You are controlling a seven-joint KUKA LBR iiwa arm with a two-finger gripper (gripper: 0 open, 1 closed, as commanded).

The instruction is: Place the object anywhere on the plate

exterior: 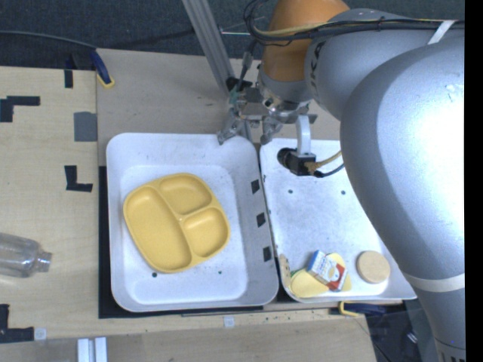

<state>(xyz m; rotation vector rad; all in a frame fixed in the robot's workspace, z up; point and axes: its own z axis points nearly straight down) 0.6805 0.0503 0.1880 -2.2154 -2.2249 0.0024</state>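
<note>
We see the arm (392,127) reaching in from the right side of the table (151,96), its orange band (298,29) sitting above the wrist near the far edge. The pincer (249,130) hangs at the far end of the two white bins, right over the seam where their rims meet. Its fingers point down toward the far rim of the left bin (181,292) and look slightly parted, and we see nothing between them; the tips seem close to the rim or touching it, but we cannot tell which.

In the left bin lies the yellow plate (176,221), a three-compartment dish turned at a slant, sitting toward the bin's left and middle. All three compartments show bare yellow.

The right bin (317,210) holds the objects, all gathered along its near edge. A yellow piece (306,283) lies at the near left corner, a small packet (327,268) with white, blue and red printing rests partly on top of it, and a round tan disc (373,266) sits just beside them to the right. These lie well apart from the pincer and from the plate.

On the table's left edge we see a clear plastic bottle (19,255) lying on its side, outside both bins.
</note>
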